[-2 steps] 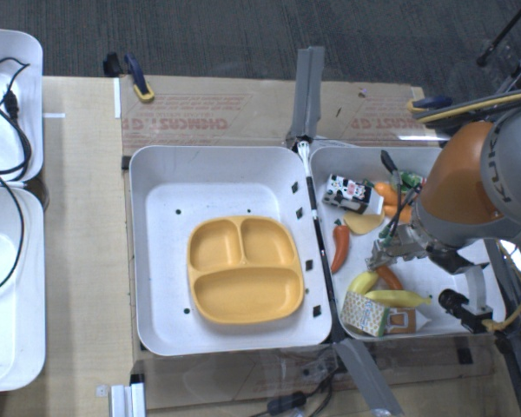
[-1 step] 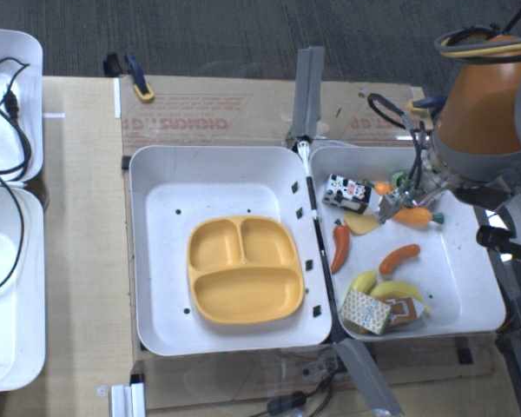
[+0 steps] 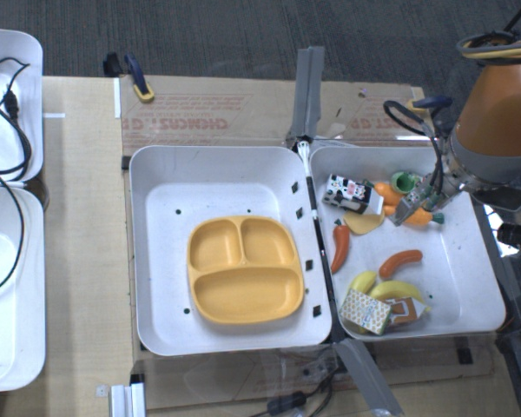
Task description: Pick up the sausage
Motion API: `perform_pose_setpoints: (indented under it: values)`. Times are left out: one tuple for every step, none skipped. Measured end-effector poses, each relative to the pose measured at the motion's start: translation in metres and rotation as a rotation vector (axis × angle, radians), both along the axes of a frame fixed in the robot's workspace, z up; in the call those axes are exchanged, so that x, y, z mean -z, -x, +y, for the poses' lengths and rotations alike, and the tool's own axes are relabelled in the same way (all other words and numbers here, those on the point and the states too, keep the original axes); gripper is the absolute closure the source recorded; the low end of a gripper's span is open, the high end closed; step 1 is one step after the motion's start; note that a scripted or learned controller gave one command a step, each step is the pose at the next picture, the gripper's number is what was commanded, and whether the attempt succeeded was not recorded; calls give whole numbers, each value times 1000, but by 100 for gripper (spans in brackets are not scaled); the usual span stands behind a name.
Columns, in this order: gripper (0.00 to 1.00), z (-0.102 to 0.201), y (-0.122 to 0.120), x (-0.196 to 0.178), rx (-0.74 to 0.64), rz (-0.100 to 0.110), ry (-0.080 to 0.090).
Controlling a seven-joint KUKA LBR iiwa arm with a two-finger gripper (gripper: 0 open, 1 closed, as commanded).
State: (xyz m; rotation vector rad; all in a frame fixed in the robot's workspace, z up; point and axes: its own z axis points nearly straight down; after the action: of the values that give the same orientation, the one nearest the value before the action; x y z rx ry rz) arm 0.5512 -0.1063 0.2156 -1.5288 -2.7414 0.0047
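two shallow white bins sit side by side on the bench. the left bin [image 3: 152, 233] holds a yellow divided plate [image 3: 245, 269] lying flat near its middle. the right bin [image 3: 478, 268] holds the clutter. the sausage [image 3: 400, 262] lies near the middle of that bin, a short reddish-brown link slanting up toward the right, apart from the things around it. just near of it lies a yellow banana [image 3: 384, 287], and nearer still a patterned box [image 3: 367, 310] and an orange carton [image 3: 406, 312] by the near wall. a red chili pepper [image 3: 339, 245] lies along the bin's left side, upright in the view. in the far part are a black-and-white carton [image 3: 348, 193], a tan wedge [image 3: 363, 223], an orange carrot-like piece [image 3: 392, 196] and a green cup [image 3: 405, 181]. the gripper [image 3: 410, 208] reaches in from the right and is low over that far clutter, well away from the sausage. whether its fingers are spread or pressed together cannot be told; nothing can be seen pinched between them.
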Motion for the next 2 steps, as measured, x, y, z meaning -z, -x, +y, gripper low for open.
perform_pose_setpoints:
  values:
    - [0,0,0,0,0,0,0]
    - [0,-11,19,7,368,1,1]
